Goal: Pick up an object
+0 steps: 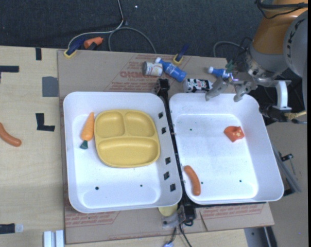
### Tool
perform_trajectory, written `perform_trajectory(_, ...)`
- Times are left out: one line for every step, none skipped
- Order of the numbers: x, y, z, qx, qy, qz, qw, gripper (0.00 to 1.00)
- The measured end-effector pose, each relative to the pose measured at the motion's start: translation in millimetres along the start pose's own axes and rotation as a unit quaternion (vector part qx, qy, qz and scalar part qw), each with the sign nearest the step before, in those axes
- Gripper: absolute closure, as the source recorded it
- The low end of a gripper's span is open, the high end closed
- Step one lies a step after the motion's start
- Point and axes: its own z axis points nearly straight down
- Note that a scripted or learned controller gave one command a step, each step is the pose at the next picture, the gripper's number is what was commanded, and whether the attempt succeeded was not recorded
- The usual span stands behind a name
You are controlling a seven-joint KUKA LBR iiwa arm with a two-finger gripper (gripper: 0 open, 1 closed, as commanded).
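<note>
In the camera view, the gripper [226, 92] hangs over the far edge of the right bin [258, 189], its two fingers spread wide with nothing between them. I judge that the task is at its beginning: no object is lifted, so the approach, the grasp and the lift are all left to do.

Two objects lie in this bin. A small red-orange piece [234, 133], lumpy and irregular in shape, is near the far right side, closest to the gripper. An orange sausage [192, 179], long and smooth, lies near the front left corner.
</note>
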Motion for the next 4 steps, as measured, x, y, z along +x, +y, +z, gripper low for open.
perform_trajectory(-75,-16,154,-0.001,-0.002,0.003,1.0,0.0)
perform_trajectory(-78,-62,145,-0.005,-0.002,0.0,1.0,0.0)
perform_trajectory(-79,-60,135,-0.006,-0.004,0.0,1.0,1.0)
perform_trajectory(-78,-61,136,-0.005,-0.003,0.0,1.0,0.0)
